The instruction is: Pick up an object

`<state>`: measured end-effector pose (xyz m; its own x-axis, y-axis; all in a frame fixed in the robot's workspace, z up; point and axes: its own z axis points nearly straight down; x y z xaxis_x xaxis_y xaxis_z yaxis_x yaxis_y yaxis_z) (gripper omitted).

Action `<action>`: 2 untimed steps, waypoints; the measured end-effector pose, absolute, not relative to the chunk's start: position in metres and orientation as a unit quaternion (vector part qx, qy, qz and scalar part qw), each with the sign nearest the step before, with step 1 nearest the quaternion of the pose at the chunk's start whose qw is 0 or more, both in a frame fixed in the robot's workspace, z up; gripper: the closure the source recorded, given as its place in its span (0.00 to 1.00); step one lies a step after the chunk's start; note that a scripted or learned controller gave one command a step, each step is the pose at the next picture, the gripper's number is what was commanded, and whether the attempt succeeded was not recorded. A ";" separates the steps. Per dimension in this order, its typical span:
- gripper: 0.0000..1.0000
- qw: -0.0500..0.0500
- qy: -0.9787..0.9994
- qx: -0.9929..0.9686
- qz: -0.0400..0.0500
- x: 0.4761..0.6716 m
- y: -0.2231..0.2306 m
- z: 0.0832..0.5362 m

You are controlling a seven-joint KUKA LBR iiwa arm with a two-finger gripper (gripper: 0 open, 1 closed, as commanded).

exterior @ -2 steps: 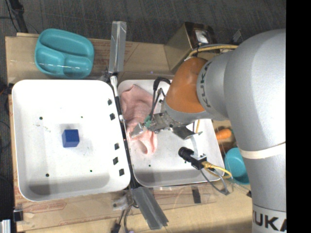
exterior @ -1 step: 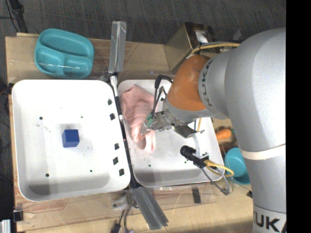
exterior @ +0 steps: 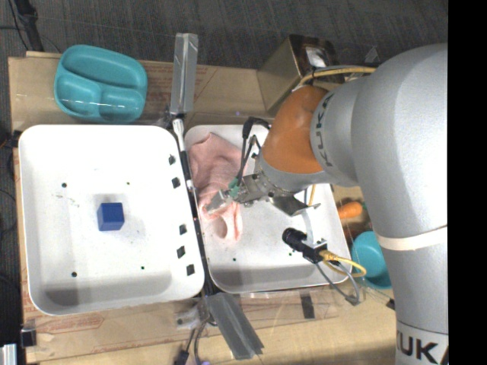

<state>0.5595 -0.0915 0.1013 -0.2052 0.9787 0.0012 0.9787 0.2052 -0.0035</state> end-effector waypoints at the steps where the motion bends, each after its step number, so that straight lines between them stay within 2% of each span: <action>1: 0.00 0.000 -0.719 -0.695 0.001 0.581 -0.121 0.092; 2: 0.00 0.002 -0.751 -0.661 0.001 0.554 -0.108 0.091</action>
<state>0.5545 -0.1077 0.0911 -0.1272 0.9919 0.0019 0.9919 0.1272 -0.0039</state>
